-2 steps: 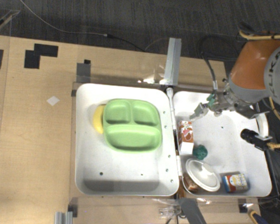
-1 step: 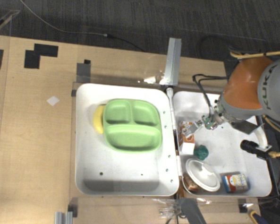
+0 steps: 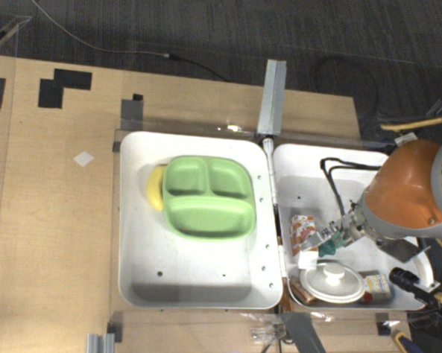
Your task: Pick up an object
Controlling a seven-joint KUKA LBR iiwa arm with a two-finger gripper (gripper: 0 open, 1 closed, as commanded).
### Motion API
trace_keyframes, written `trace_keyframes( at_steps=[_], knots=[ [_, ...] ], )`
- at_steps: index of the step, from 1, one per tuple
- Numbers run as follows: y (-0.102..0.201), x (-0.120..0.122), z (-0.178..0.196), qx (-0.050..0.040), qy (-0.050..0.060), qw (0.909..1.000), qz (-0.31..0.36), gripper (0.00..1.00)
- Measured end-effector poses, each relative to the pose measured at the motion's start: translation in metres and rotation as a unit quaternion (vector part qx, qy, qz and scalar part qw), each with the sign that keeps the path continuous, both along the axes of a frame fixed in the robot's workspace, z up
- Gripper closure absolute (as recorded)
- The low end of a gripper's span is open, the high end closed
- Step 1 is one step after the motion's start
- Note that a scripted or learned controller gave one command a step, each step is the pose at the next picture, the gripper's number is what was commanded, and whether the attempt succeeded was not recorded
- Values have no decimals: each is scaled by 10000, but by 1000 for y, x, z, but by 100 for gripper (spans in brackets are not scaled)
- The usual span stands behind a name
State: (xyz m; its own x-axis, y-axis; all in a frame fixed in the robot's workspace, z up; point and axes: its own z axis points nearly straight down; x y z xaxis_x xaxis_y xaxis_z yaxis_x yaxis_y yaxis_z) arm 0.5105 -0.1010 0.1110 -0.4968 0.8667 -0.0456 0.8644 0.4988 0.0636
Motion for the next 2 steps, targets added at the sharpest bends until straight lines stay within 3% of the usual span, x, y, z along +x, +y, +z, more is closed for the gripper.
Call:
trace_keyframes(
  at_steps=[1,2],
  knots=[
    [8,3,16,74,4,10000,47,100],
    [7,3,16,69,6,10000,42,0]
  ],
)
